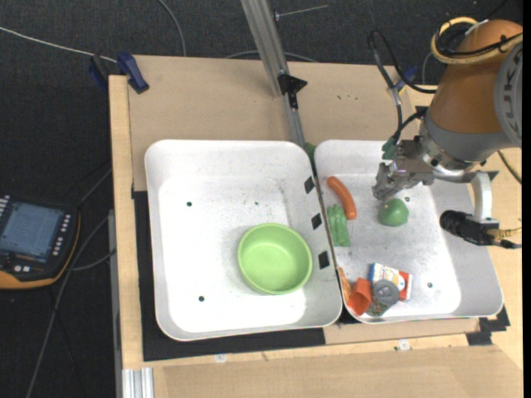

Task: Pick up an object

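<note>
The green ball [395, 213] lies on the floor of the right bin [465, 293], in its upper half, and serves as the reference for all that follows. To its left, a little higher, lies an orange sausage-shaped piece [342, 197], set on a slant. Below that piece, against the bin's left wall, lies a green block-like item [337, 225]. Well below the ball, near the bin's front edge, sits a cluster: an orange scoop-like piece [358, 296], a grey round disc [384, 293] and a small red, white and blue packet [393, 278]. Far to the ball's left, in the left bin [178, 172], stands a green bowl [275, 258], upright and well apart from everything else.

Nothing lies between the ball and the tool [388, 189]. The tool hangs just above and slightly left of the ball, its tip close to the ball's top. Whether it touches cannot be determined, nor can the spread of the tool be told from this angle; nothing is seen held in it. The grey arm with its orange band [473, 81] reaches in from the ball's upper right.

Both bins rest on a tan tabletop [216, 98]. A metal pole [267, 40] rises behind the bins. A handheld control pendant [33, 239] lies on the dark floor far left.
</note>
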Controlling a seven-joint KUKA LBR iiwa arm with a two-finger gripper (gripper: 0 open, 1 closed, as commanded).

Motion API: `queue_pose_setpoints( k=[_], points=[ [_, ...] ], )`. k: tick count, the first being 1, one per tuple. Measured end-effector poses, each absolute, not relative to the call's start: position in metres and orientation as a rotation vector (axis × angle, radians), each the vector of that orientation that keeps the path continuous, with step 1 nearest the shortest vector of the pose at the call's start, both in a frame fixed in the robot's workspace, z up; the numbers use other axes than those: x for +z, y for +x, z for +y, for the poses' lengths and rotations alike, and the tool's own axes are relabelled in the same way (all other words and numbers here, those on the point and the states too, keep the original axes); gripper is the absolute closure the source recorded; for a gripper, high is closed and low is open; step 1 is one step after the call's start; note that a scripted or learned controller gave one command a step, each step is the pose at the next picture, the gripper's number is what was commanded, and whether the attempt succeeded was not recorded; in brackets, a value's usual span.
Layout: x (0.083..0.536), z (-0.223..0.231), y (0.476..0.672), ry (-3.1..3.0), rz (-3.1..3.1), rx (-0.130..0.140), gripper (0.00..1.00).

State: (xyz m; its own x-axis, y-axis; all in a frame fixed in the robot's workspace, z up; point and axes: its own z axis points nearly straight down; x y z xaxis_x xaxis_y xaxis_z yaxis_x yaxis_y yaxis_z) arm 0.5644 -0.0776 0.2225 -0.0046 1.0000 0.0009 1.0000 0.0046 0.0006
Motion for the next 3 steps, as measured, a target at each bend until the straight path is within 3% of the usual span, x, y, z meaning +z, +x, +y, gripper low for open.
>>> queue_pose_setpoints(
  k=[3],
  points=[
    [0.249,0.072,0.645,-2.217,-2.226,-0.003,1.0]
  ],
)
